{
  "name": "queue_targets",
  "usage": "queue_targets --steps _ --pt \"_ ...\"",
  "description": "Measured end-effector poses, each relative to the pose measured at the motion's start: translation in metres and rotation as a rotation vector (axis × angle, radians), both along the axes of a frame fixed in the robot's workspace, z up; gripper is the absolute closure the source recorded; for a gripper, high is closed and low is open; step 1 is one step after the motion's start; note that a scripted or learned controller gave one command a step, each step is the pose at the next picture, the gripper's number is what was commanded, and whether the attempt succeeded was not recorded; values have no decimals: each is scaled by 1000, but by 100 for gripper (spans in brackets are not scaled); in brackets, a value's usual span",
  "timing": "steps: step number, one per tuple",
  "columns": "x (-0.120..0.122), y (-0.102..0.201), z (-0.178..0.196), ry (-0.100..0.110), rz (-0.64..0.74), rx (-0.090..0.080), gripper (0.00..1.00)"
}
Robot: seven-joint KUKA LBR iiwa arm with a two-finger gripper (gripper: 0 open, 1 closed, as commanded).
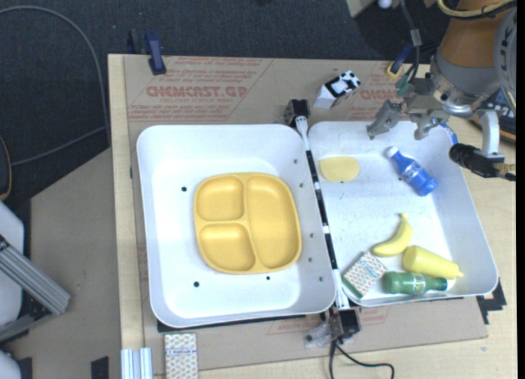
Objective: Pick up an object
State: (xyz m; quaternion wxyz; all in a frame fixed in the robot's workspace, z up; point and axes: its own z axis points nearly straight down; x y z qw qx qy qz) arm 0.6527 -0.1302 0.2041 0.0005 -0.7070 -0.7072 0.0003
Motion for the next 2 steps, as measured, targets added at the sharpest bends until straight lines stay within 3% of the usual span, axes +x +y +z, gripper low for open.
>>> queue_targets --steps 1,2 --pt "-37 -48 -70 1 -1 -1 0" --pt "-89 -44 -120 1 -1 1 0"
